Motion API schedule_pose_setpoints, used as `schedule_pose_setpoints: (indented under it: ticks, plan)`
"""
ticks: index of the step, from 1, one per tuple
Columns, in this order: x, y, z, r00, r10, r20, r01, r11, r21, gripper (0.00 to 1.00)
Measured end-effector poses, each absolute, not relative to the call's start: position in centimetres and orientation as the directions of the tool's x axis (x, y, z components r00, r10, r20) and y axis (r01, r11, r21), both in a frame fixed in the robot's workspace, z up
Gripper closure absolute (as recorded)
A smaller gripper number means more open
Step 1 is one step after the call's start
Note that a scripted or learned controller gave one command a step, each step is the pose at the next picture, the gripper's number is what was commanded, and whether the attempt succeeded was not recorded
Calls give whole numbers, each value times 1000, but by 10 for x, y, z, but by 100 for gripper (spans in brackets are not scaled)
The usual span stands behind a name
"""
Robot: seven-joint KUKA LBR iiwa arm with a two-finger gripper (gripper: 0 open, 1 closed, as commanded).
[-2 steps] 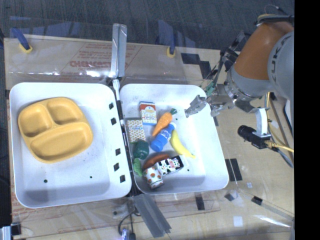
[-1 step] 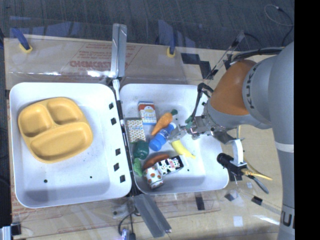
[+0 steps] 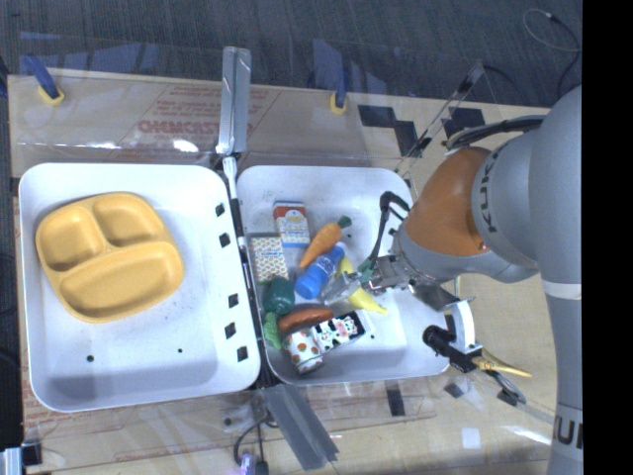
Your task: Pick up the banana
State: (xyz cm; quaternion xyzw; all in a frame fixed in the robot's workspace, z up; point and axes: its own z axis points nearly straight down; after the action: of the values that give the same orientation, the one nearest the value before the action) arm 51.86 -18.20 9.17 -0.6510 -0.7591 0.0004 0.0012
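Observation:
The banana (image 3: 369,301) is small and yellow. It lies in the right bin (image 3: 396,356), right of the middle, and just a short piece of it shows below the gripper. My gripper (image 3: 367,277) hangs low at the end of the grey arm with the orange band (image 3: 450,216), directly over the banana's upper end. It sits very close to the fruit or touches it; which one is unclear. A clear plastic item beside the blue bottle (image 3: 318,274) lies against the gripper's left side.
The right bin also holds an orange carrot (image 3: 322,242), a red-and-white carton (image 3: 290,221), a patterned box (image 3: 267,257), a green item (image 3: 279,293), a brown sausage (image 3: 305,317), a can (image 3: 303,353) and a spotted box (image 3: 337,331). A yellow divided tray (image 3: 107,255) lies in the left bin (image 3: 138,374).

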Motion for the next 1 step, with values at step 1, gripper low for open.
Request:
schedule_pose_setpoints:
  ticks: [1]
  plan:
    - [544, -209, 100, -1, 1000, -1, 1000, 1, 0, 0]
